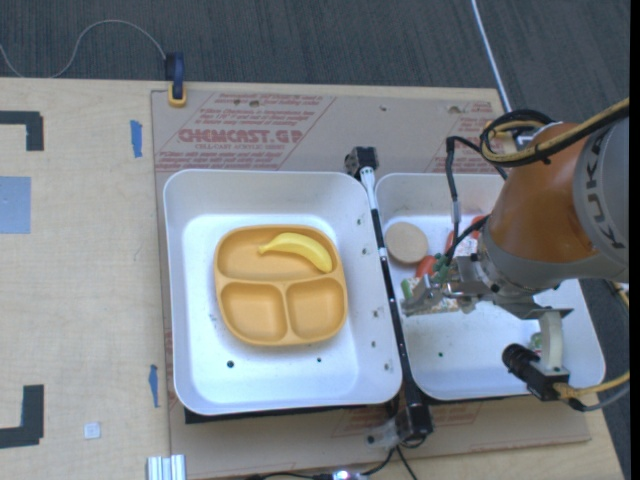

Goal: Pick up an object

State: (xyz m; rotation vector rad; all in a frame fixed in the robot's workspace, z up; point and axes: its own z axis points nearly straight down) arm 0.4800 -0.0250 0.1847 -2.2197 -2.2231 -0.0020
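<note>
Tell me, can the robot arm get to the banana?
Probably yes. The banana lies uncovered in the yellow tray in the left bin, nothing on top. The arm is over the right bin, so it must cross the divider.

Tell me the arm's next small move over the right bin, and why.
Probably a short descent with a slight shift toward the round tan disc. The pincer sits low in the right bin, beside the disc and above small red and green bits. Nothing is visibly held, and whether it is open is unclear.
</note>
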